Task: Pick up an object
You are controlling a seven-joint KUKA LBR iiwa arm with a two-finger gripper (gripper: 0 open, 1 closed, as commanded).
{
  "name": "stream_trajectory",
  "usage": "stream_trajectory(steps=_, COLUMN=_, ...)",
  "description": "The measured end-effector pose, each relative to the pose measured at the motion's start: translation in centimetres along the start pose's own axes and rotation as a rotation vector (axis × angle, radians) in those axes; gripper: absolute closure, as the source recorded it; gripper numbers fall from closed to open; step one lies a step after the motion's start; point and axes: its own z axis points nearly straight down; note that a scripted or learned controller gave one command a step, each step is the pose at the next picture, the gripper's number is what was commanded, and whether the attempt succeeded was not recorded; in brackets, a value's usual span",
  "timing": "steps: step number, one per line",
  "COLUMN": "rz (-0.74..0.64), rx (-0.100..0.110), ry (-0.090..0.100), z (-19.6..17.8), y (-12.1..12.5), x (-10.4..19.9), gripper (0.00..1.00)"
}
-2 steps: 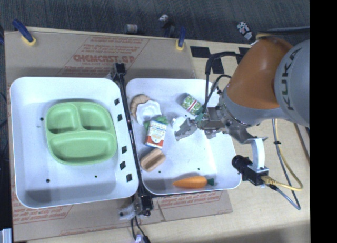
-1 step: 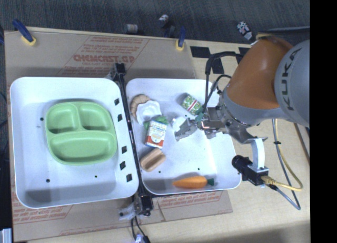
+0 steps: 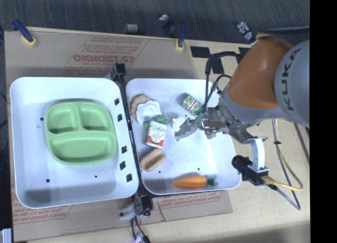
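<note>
Carrot (image 3: 190, 182) against right bin's (image 3: 221, 155) front wall

Just left of the gripper (image 3: 185, 128) lies a small red and white carton (image 3: 157, 133) with a green top, flat on the bin floor. Beyond it sit a white crumpled piece (image 3: 149, 109) and a tan round biscuit (image 3: 138, 101). Just above the jaws lies a green packet (image 3: 190, 103); below-left a hot dog bun (image 3: 152, 159); below, an orange carrot (image 3: 191, 182).
</note>
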Motion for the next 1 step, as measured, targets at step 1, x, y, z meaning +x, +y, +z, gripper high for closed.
stream_trajectory(steps=1, rz=-0.001, rx=0.000, ry=-0.001, z=0.76, y=1.06, x=-5.63, gripper=0.00)
